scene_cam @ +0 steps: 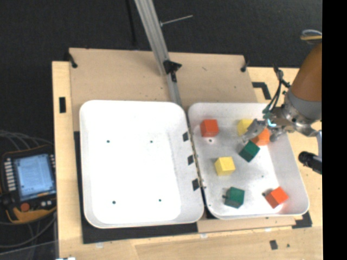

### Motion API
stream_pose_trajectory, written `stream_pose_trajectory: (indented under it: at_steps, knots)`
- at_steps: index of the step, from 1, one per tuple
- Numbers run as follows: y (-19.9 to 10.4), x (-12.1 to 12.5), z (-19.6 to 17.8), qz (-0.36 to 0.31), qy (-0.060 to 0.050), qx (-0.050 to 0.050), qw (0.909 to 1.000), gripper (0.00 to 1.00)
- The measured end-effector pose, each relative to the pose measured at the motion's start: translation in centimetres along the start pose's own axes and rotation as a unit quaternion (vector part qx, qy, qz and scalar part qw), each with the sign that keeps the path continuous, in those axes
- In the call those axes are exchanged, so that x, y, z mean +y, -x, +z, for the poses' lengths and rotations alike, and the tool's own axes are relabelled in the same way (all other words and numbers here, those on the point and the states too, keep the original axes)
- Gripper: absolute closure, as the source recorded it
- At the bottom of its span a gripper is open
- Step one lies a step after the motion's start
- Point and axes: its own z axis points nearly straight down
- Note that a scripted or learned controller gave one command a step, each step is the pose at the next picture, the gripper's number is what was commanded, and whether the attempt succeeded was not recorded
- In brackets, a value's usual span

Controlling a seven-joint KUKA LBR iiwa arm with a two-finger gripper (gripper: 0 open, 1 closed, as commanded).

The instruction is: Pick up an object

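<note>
**Kid:** Where is your gripper?

**Robot:** My gripper point(260, 131) is over the right bin point(290, 169), near its top right part. My arm point(309, 88) comes in from the right side.

**Kid:** Is it open or shut?

**Robot:** I can't tell from here. It is too small and blurry.

**Kid:** Are you holding a block?

**Robot:** I can't see one held in it. A green block point(249, 151) sits tilted just under my gripper. An orange block point(263, 137) is right by it, partly hidden. A yellow block point(244, 126) is just to the left of it.

**Kid:** What else is in that bin?

**Robot:** An orange block at the top left point(209, 128). A yellow block in the middle point(224, 165). A green block at the bottom point(234, 197). An orange block at the bottom right point(276, 196). All four lie apart from each other.

**Kid:** And the other bin?

**Robot:** The left bin point(135, 161) is white too, touching the right one, side by side. Both rest on the bench point(157, 66). A screen point(32, 176) glows far to the left, off the bench.
</note>
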Motion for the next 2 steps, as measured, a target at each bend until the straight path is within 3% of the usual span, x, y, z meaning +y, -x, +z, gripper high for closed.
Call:
stream_pose_trajectory:
  at_steps: [1,2]
  knots:
    - [0.0,0.1,-0.3,-0.001,0.002,-0.001,1.0000,0.00]
    - [0.0,0.1,6.0,0.001,0.000,-0.002,1.0000,0.00]
